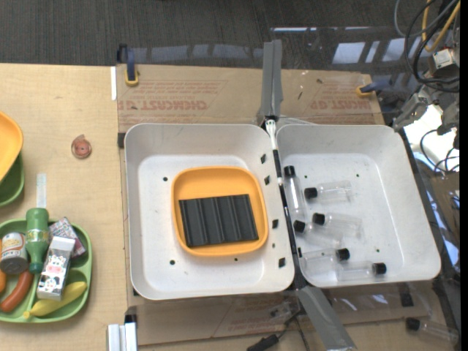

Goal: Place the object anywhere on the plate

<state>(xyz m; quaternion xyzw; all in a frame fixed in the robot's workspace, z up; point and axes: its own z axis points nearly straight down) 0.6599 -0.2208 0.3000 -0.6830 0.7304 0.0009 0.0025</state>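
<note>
1. Green plate of toy food sits at the tabletop's near-left corner.
2. Ribbed, dark, rectangular object lies flat on the rounded orange plate, mid left bin.
3. Clear, black-capped vials scatter in the right bin.
4. End effector state: cannot tell.

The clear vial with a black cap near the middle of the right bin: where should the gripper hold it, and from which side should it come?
Probably best is the clear body of that vial, gripped across its narrow width just right of the black cap. It lies flat on the floor of the right bin, long axis roughly left to right, so coming straight down from above seems best. Neighbouring vials lie apart from it.
</note>
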